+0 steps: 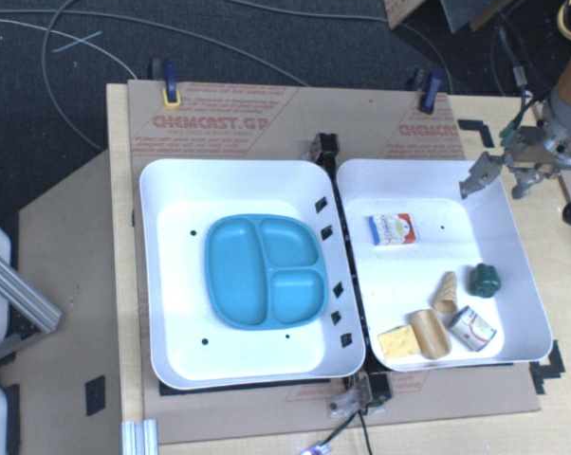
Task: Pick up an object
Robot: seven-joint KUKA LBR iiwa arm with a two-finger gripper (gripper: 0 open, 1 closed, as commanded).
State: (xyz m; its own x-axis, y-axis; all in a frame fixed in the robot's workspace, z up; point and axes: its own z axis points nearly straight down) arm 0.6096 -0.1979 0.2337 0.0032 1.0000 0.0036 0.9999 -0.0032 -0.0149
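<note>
Brown cardboard covers the bench [238, 112] under two glossy white bins. From my overhead camera I see the left bin [172, 349] holding a smooth blue divided plate [265, 270]. The right bin [513, 282] holds a small white carton [392, 229], a round green object [484, 279], a tan cone [445, 293], a yellow wedge [396, 342] and a can [472, 329]. My gripper [499, 180] hovers over that bin's upper right rim, fingers spread and pinching nothing, well apart from the carton.

"CHEMCAST GP" printed red on board [219, 112].
</note>
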